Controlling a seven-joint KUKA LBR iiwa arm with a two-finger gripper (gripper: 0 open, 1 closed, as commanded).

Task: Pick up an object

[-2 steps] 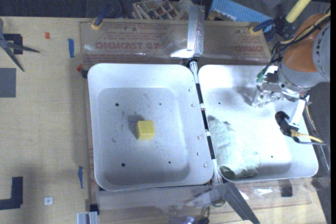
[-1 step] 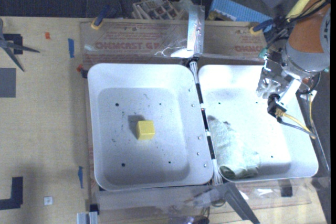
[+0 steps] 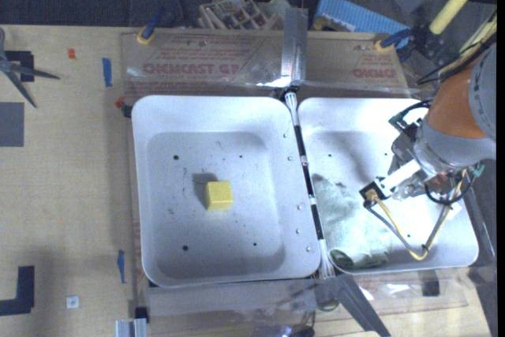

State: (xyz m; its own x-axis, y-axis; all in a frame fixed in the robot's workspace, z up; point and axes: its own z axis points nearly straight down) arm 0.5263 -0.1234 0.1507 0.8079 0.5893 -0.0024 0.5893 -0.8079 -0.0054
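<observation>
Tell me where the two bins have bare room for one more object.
The left bin is mostly free: bare floor lies all around the yellow block. The right bin is crowded: a grey cloth covers its near left part and the arm hangs over its right side. Its far left corner is bare.

Bench (image 3: 63, 170): pale wood surface. Two shallow white bins stand on it side by side, left bin (image 3: 140, 193) and right bin (image 3: 347, 110), rims touching. Flat cardboard sheet (image 3: 205, 67) with red lettering lies just behind them. Blue strip (image 3: 106, 72), small red piece (image 3: 72, 54) and dark square (image 3: 9, 125) lie well left.
</observation>
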